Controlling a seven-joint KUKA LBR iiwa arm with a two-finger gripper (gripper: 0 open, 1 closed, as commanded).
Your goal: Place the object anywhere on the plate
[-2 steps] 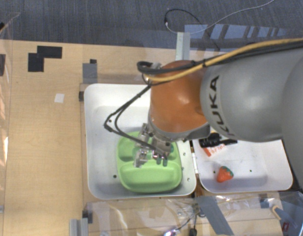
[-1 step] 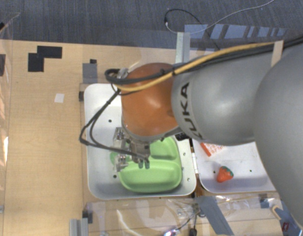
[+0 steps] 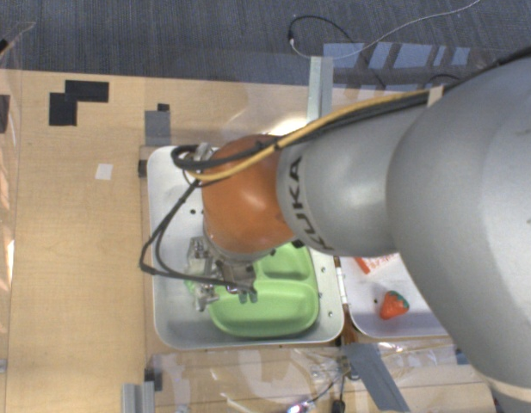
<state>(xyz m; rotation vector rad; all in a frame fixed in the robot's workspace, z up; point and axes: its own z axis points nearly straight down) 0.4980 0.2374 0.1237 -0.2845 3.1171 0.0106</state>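
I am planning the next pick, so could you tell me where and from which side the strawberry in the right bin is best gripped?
Grip the strawberry across its red body, coming straight down from above. It lies alone on the floor of the right bin, apart from the orange piece, so the fingers probably have room either side. Its green leafy end looks too thin to hold.

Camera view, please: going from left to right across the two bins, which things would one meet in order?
Left white bin → gripper → green plate → right white bin → strawberry.
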